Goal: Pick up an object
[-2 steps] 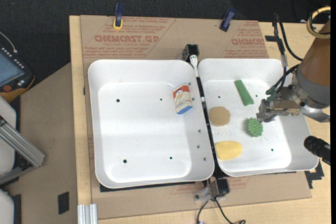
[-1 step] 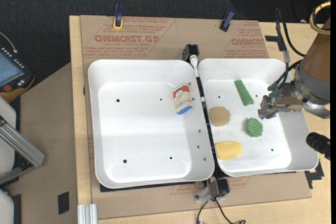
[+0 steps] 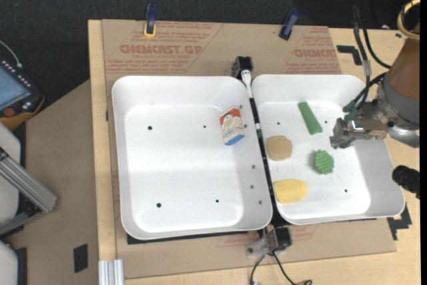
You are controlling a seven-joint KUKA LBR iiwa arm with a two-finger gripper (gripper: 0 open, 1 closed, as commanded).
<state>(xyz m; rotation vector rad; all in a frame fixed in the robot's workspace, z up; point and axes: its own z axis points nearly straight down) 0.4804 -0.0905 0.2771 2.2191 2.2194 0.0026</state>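
Gripper [image 3: 341, 133] low over right bin [image 3: 373, 200], finger state can't tell — nothing visibly held. Risk: descent btwn green stick [image 3: 309, 117] & green knobbly ball [image 3: 323, 162] — could close on air or nudge either away

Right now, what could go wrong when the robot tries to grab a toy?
The gripper hangs beside the green ball, not over it, so it may close on air. The green stick lies close on its other side and could get bumped. The ball looks round and might roll toward the tan disc if nudged.
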